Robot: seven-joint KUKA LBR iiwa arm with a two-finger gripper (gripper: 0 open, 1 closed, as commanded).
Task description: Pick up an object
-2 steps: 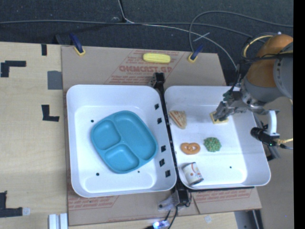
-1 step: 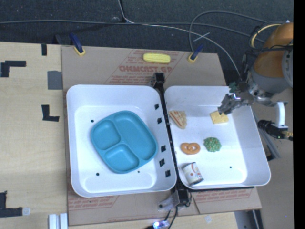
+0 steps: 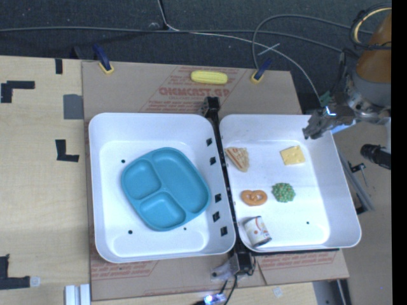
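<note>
In the right bin [image 3: 331,189] lie a yellow cheese wedge [image 3: 292,155], a tan sandwich slice [image 3: 238,158], an orange pretzel [image 3: 254,197], a green broccoli floret [image 3: 283,192] and a small white can [image 3: 256,230] on its side. My gripper [image 3: 316,126] hangs over the bin's upper right rim, up and to the right of the cheese wedge. Nothing shows between its fingers.
The left bin [image 3: 105,170] holds a blue divided plate [image 3: 165,187]. A yellow banana [image 3: 208,77] rests on the cardboard behind the bins. Two clamps [image 3: 102,60] pin the cardboard's back edge, and cables run across the dark floor behind it.
</note>
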